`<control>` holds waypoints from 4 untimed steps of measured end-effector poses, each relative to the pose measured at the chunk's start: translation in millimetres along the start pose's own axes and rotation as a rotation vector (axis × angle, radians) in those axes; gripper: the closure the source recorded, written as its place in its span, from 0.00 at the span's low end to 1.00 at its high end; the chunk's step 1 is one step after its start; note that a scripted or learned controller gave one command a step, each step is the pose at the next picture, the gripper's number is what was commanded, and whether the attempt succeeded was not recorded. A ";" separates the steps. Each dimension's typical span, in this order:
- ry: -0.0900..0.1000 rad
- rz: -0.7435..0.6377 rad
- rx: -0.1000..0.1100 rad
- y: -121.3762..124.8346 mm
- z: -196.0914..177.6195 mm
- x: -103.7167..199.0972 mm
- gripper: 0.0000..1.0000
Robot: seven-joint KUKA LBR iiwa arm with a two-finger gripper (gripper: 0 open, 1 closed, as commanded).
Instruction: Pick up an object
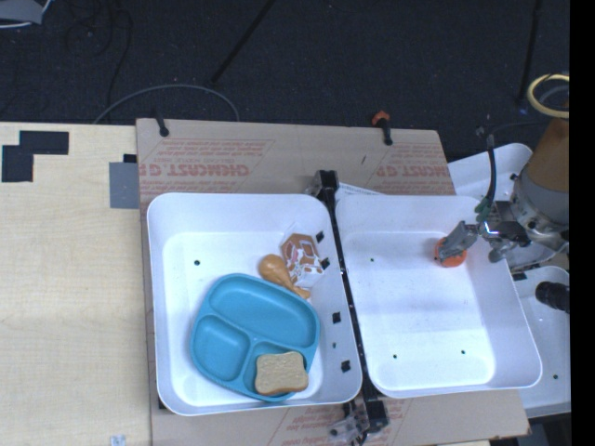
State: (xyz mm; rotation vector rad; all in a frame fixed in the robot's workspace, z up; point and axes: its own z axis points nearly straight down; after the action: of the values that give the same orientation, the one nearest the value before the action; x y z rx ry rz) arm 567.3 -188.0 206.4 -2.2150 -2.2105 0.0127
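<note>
A small orange object (pixel 452 259) lies in the right bin (pixel 418 342), near its far right corner. My gripper (pixel 457 242) reaches in from the right and sits directly over that object, its grey tip overlapping the object's top. Part of the object is hidden under the tip. I cannot tell whether the object is touched or gripped. In the left bin (pixel 177 249) a blue divided plate (pixel 237 328) carries a slice of bread (pixel 281 373). A tan drumstick-shaped toy (pixel 277 270) and a brown-and-white wrapped item (pixel 302 252) lie just behind the plate.
A black divider (pixel 339 286) runs between the two bins. Both bins rest on a cardboard sheet (pixel 279 161) with clamps at its far edge. Cables and arm hardware (pixel 535 221) crowd the right bin's right rim.
</note>
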 end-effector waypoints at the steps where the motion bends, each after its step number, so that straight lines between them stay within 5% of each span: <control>1: -0.003 -0.002 -0.014 2.8 -7.4 -0.1 0.00; 3: 0.000 -0.004 -0.007 14.1 116.6 7.8 0.00; 4: -0.001 0.000 -0.010 13.7 118.7 8.0 0.00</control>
State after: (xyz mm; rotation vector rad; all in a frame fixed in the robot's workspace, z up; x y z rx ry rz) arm 579.3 -179.7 87.5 -2.2205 -2.2169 0.0027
